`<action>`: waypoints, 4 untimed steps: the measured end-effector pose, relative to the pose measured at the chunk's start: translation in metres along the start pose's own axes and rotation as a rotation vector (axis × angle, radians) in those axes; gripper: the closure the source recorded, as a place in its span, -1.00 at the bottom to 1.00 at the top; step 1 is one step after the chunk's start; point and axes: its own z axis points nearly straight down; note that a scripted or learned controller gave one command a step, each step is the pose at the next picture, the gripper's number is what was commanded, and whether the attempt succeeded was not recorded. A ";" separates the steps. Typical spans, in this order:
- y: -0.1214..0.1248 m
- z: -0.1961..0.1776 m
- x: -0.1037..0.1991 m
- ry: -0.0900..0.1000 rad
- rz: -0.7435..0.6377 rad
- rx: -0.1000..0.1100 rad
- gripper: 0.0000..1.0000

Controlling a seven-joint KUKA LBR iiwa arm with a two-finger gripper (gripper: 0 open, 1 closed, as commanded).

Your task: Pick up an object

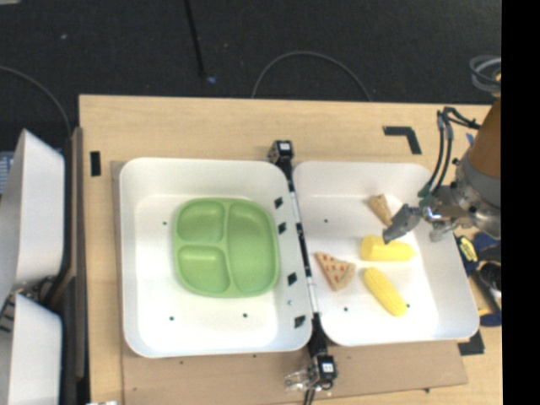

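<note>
Your claw (pixel 398 229) hangs over the right bin (pixel 439 315), touching or just above the yellow block (pixel 387 250); you cannot tell how it is set. The block looks like light, stiff, smooth plastic, so take it across its short sides, squarely, or it may slip.

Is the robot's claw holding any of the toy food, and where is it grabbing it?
Cannot be told. The gripper sits at the top edge of a yellow block.

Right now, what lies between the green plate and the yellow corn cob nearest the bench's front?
In the camera view, between the green plate and the corn cob lie the bins' adjoining rims and a pizza slice.
</note>
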 end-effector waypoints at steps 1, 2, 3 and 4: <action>0.002 0.063 -0.003 0.001 0.002 0.007 -1.00; -0.005 0.125 -0.005 0.001 0.003 0.006 -1.00; -0.006 0.165 -0.006 0.000 0.004 0.004 -1.00; -0.004 0.152 -0.007 0.000 0.011 -0.002 1.00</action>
